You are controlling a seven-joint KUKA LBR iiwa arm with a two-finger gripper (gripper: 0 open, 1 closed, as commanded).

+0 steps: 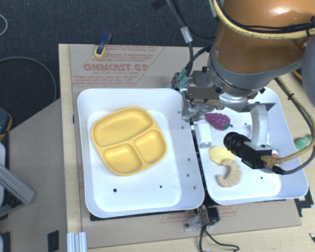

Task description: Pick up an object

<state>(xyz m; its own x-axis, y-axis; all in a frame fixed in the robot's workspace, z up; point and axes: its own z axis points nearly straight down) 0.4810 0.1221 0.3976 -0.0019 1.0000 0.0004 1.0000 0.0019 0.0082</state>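
Note:
My gripper (195,108) hangs low over the left edge of the right bin (262,190), close to the wall between the two bins. Just to its right lies a purple bunch of grapes (218,121). Nearer the front of that bin are a small pale yellow piece (218,154) and a tan curled pastry (229,173), touching each other. Nothing shows between the gripper and any of these. The arm's large wrist hides the back of the right bin.
In the left bin (94,101) a yellow three-compartment plate (128,139) lies flat. A green object (303,142) sits at the right bin's right rim. A blue and yellow clip (101,45) lies on the cardboard behind the bins.

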